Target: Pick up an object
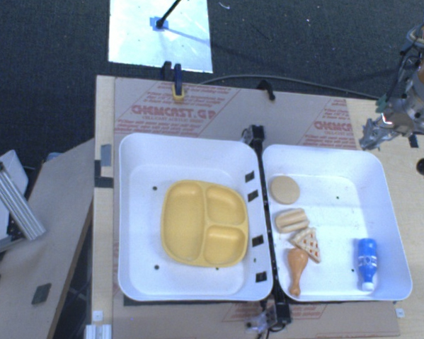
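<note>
While my hand (373, 132) hangs above the bench's (201, 104) far right corner, outside the bins, I cannot tell its state. Just beneath lies the right bin (338, 189), holding a tan disc (284, 189), bun (291, 220), pizza slice (308, 243), drumstick (297, 269) and blue bottle (366, 262). Beside it, the left bin (141, 168) carries a yellow divided plate (205, 223).

Lab: bench (222, 105), clamped bins (198, 154)

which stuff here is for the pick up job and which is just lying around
For the job: end effector, cookie, hot dog, pizza slice, drumstick, blue bottle.
Lying about: yellow divided plate, clamp, foil sheet.
</note>
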You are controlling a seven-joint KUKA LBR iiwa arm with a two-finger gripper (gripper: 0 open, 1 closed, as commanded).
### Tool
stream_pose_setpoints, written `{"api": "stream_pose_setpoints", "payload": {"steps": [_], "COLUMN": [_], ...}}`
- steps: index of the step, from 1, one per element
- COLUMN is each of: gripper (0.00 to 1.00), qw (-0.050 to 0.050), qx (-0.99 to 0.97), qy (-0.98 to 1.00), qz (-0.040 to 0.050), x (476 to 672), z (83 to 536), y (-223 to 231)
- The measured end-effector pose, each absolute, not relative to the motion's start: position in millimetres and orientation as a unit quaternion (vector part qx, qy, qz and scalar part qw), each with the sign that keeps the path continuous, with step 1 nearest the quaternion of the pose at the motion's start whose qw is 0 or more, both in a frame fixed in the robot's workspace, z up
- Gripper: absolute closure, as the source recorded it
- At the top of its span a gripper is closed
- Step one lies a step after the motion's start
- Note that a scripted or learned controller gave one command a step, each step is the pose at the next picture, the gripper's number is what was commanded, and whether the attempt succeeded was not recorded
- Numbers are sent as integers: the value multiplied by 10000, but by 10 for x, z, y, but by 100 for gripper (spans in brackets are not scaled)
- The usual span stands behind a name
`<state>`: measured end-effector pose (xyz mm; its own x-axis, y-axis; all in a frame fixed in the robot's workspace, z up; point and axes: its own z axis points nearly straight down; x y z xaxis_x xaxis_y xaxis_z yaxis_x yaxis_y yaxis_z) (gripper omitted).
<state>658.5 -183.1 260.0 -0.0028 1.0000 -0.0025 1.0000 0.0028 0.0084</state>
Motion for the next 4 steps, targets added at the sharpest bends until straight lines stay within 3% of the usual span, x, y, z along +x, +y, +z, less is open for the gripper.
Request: {"api": "stream_pose_setpoints", "payload": {"steps": [4], "gripper": [100], "qw": [-6], "qx": [7040], "qy": [7102], "qz": [5], "x": [6000], "z": [2593], "y": [-30]}}
